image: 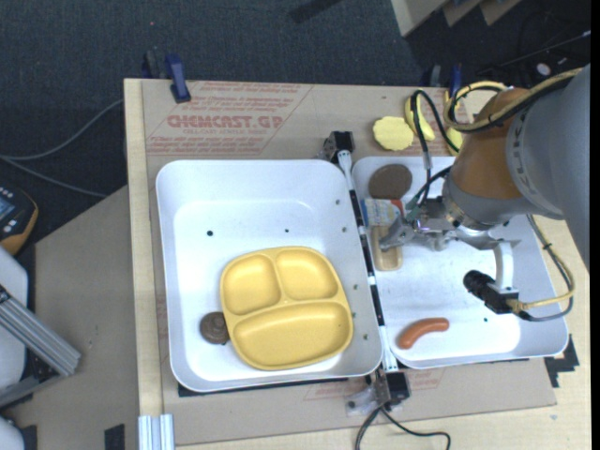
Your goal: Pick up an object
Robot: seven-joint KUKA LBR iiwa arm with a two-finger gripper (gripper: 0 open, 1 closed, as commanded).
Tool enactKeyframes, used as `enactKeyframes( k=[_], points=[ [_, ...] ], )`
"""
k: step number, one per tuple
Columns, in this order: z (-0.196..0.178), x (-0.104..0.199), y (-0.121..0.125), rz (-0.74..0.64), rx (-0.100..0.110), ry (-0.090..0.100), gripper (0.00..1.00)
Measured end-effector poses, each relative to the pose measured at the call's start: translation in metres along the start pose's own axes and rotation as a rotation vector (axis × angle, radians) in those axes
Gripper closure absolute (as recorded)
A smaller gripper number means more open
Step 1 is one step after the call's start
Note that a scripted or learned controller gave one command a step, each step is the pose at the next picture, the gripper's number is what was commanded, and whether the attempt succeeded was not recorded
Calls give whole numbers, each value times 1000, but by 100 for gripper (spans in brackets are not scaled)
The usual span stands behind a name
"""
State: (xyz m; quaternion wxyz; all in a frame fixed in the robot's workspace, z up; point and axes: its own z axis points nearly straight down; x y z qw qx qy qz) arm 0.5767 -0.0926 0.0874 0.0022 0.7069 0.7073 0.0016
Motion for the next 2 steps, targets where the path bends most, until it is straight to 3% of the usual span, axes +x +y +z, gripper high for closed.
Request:
enactKeyframes(
  k=[1, 2],
  points=[
    [-14, 2, 3, -3, -10, 2, 100],
    [-103, 75, 9, -9, -5, 3, 100]
  ],
)
